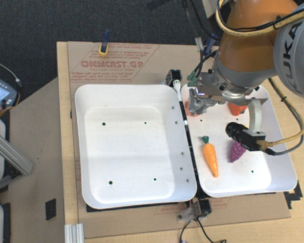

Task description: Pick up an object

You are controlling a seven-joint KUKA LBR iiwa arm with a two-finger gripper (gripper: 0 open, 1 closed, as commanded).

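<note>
White plastic forms both shallow bins. The left bin holds nothing but small dark dots. The right bin holds a toy carrot with a green top near its left wall, purple toy grapes just beside it to the right, and a red-orange object partly hidden under the arm. The end effector hangs over the right bin's upper left corner; whether it grips anything cannot be told. Brown cardboard covers the worktop, on dark carpet.
</note>
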